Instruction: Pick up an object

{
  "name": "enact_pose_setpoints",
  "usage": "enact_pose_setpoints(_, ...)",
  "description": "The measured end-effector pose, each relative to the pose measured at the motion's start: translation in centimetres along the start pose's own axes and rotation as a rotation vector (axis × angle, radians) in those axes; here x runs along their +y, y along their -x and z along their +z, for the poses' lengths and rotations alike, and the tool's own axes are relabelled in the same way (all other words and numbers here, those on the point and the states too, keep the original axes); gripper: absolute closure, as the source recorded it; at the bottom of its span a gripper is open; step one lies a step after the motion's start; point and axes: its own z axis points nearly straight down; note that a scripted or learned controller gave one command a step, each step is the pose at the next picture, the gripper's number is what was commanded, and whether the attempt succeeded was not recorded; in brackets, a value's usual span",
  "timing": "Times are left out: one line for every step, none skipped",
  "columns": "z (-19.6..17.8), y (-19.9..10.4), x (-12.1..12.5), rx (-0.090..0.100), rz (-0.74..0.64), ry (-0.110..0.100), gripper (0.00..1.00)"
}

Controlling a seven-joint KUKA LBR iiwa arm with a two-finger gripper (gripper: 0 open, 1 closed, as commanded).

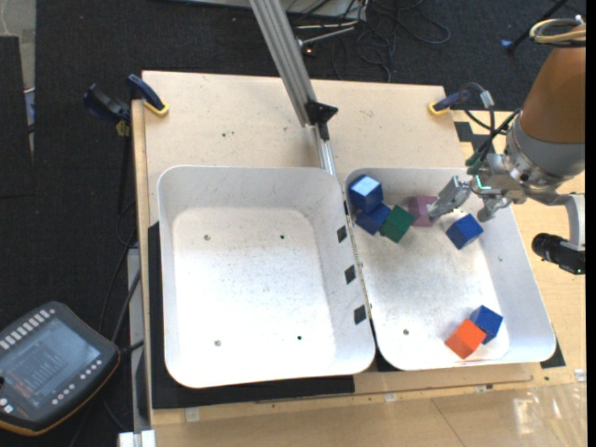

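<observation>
The right bin [521,277] holds several small blocks. Against its left wall a blue cube with a pale top [365,192] sits by a dark blue block [374,218], a green block [398,223] and a pink block [421,209]. A blue block [464,232] lies alone further right. My gripper [471,201] hovers just above and behind that blue block, open, its fingers spread and nothing between them. The left finger is close to the pink block. In the near right corner an orange cube [465,339] touches a blue cube [486,322].
The left bin [168,250] stands beside the right one, their walls meeting at mid-bench. A slanted metal pole [284,45] comes down to the bins' far junction. Clamps sit at the bench's far corners. A teach pendant [47,366] lies off the bench, lower left.
</observation>
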Motion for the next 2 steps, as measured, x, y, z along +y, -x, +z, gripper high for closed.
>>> enact_pose_setpoints(-0.2,0.0,0.1,-0.001,0.001,0.004,0.0)
enact_pose_setpoints(5.8,0.8,0.0,-0.001,0.003,-0.002,0.0)
